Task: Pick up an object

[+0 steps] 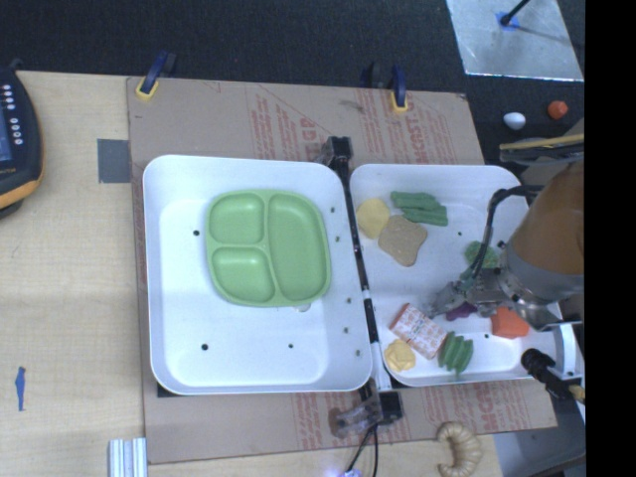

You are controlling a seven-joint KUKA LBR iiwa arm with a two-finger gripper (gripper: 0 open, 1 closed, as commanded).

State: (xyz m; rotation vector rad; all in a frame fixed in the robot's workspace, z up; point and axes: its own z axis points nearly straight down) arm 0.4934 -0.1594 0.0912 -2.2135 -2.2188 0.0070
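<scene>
The right bin (437,179) holds several toy foods. There is a yellow round piece (373,217), a bunch of green beans (417,208), a slice of toast (401,239), a red and white packet (418,330), a small yellow piece (399,356) and a green pod (456,352). A purple piece (460,312) and an orange-red piece (510,324) lie at the bin's right side. My gripper (461,295) is low over the right bin, just above the purple piece, at the end of the arm (549,237). The arm hides part of the bin's right side.
The left bin (179,346) holds a green divided plate (268,247). A black divider clip (339,150) sits between the bins at the back. A remote-like device (15,137) lies at the bench's far left. Blue clamps (398,89) hold the cardboard's back edge.
</scene>
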